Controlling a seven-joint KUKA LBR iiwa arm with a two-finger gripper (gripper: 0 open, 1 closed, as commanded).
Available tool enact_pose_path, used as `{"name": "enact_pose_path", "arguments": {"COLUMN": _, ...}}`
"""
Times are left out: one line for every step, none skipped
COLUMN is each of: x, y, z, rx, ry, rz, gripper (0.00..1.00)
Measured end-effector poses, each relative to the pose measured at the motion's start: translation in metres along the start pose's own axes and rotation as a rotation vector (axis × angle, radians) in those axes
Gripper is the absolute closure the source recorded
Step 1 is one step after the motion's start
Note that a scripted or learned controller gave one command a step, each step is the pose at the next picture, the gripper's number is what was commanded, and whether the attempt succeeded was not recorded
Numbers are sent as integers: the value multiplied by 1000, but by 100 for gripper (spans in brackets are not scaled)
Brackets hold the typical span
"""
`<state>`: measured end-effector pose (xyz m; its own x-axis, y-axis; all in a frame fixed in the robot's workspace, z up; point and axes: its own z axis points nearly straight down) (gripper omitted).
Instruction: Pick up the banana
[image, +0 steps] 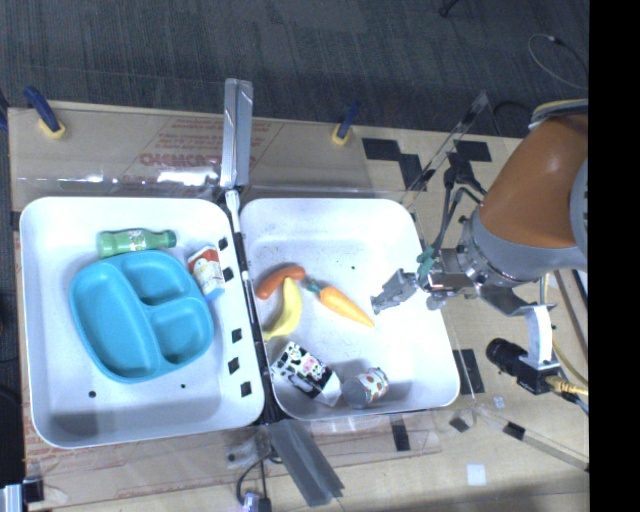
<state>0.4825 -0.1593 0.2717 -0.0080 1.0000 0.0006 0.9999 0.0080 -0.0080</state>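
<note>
From the overhead view, I saw the banana lying in the right bin, near its left wall, a little left of the frame's centre. It curved downward, with a sausage touching its upper end and a carrot just to its right, the carrot's green tip close to the banana's top. Below it sat a black-and-white box and a small cup, both apart from the banana.

The tool hung over the right side of the same bin, right of the carrot and well apart from the banana, with the arm reaching in from the frame's right. I could not tell whether it was spread or closed; nothing showed in it.

In the left bin lay a blue tray, a green bottle and a small carton, none of them in the way.

I judged the step to be the approach. To do it well I would pass over the carrot, come down on the banana's lower half where it lies free, and set the grip across its width, keeping off the sausage and the bin wall.
</note>
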Motion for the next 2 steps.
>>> {"name": "enact_pose_path", "arguments": {"x": 62, "y": 53, "z": 46, "rx": 2, "ry": 0, "rz": -69, "gripper": 0}}
{"name": "enact_pose_path", "arguments": {"x": 110, "y": 95, "z": 83, "rx": -2, "ry": -2, "rz": -188, "gripper": 0}}
